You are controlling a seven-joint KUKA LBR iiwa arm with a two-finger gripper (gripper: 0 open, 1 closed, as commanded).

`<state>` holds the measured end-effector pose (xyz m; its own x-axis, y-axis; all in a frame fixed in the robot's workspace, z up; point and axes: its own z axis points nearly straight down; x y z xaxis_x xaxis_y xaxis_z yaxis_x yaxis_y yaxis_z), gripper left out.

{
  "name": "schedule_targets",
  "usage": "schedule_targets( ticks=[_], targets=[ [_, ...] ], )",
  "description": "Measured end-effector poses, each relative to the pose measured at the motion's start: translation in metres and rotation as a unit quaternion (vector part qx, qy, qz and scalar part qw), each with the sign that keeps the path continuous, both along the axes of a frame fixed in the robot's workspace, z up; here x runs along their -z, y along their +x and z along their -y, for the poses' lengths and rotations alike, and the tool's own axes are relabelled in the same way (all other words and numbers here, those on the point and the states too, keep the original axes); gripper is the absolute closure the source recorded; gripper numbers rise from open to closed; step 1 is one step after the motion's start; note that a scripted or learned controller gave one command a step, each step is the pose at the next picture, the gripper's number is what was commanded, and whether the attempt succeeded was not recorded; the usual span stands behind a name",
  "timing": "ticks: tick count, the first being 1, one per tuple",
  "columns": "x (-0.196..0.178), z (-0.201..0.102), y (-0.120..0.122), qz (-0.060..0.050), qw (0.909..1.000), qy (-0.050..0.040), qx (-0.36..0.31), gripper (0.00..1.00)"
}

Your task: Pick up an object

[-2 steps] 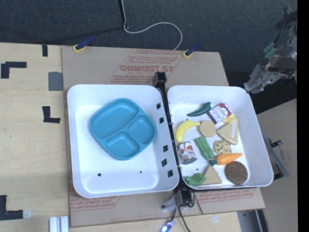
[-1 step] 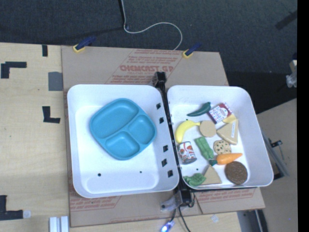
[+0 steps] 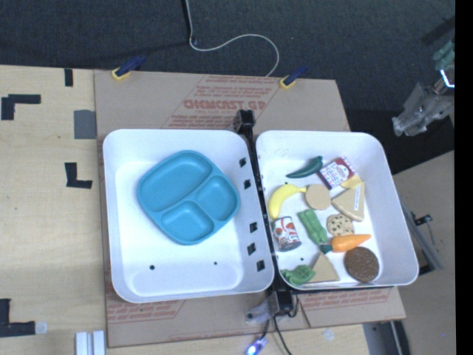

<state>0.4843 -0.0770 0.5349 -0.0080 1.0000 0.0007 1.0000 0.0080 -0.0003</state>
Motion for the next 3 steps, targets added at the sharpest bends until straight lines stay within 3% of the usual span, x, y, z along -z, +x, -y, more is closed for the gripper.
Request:
schedule_targets(
  ticks=[1, 2, 3],
  targets=[
    [0.000, -0.076, 0.000, 0.000, 1.0000, 0.0001, -0.001, 1.00],
    [0.000, -0.180, -0.001, 0.000, 1.0000, 0.0003, -0.002, 1.00],
    [-0.010, -0.175, 0.000, -0.001, 1.0000, -0.0002, 0.002, 1.00]
  ],
)
